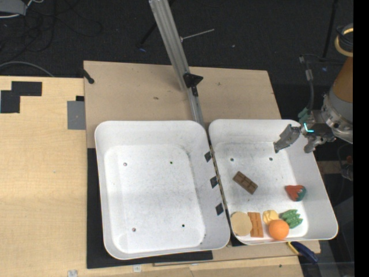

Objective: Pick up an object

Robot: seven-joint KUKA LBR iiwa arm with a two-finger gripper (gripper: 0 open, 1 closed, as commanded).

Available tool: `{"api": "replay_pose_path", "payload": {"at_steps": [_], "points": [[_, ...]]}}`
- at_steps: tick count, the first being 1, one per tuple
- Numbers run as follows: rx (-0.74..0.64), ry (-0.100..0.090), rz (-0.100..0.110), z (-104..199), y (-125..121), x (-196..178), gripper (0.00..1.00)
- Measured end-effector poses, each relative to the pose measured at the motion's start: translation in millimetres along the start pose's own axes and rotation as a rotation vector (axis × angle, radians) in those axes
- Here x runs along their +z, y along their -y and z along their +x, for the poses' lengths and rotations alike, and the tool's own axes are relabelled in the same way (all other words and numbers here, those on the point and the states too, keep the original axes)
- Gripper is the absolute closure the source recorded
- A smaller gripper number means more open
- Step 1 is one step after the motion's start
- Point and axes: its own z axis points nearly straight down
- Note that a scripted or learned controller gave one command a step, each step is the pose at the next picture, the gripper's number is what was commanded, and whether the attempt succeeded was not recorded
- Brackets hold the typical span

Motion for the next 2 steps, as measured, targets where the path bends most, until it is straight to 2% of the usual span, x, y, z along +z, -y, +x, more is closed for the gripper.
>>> {"api": "replay_pose_path", "payload": {"at_steps": [1,2], "points": [[0.001,0.001,-0.004,-0.4,-0.6,-2.1,0.0],[0.002,0.0,0.001,-4.7,1.7,42.8,0.0]]}}
